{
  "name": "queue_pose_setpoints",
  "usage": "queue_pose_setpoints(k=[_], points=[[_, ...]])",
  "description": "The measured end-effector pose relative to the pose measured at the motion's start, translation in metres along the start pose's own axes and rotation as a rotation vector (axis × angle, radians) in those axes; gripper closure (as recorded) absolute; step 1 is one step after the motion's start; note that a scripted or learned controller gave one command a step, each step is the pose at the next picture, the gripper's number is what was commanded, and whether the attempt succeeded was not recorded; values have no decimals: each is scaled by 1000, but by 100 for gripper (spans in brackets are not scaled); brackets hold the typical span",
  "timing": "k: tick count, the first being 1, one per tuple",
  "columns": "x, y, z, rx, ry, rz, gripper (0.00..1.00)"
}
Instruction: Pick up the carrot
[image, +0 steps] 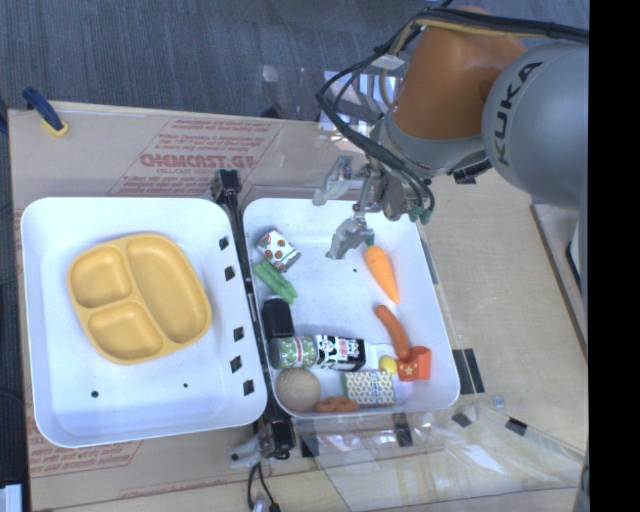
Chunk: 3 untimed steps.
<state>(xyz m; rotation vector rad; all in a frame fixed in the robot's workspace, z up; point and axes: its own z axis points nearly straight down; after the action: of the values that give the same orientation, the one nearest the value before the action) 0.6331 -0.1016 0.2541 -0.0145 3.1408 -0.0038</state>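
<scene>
Two bins: white and shallow, set side by side on the bench; the left bin (40, 300) is taken up by a yellow divided plate (138, 296), the right bin (300, 215) by a bunch of small stuff.
Carrot (381, 272): found lying flat in the upper right part of the right bin, leafy end up toward the gripper, tip pointed down the bin.
Gripper (352, 240): parked just above and left of the carrot's top; nothing is seen held between the fingers, and they look spread a bit, so it's read as open.
Arm (520, 100): seen reaching in from the right, orange band up top.
Other bits: a green pepper (274, 281) by the left wall, a cow-patterned bottle (335, 351) lower down, a sausage (392, 329) below the carrot, clear of it.
</scene>
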Motion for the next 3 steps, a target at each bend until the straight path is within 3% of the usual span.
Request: queue_pose_setpoints(k=[1, 2, 3], points=[[27, -49, 157, -6, 13, -97, 0], [51, -106, 161, -1, 0, -115, 0], [48, -104, 149, -1, -5, -121, 100]])
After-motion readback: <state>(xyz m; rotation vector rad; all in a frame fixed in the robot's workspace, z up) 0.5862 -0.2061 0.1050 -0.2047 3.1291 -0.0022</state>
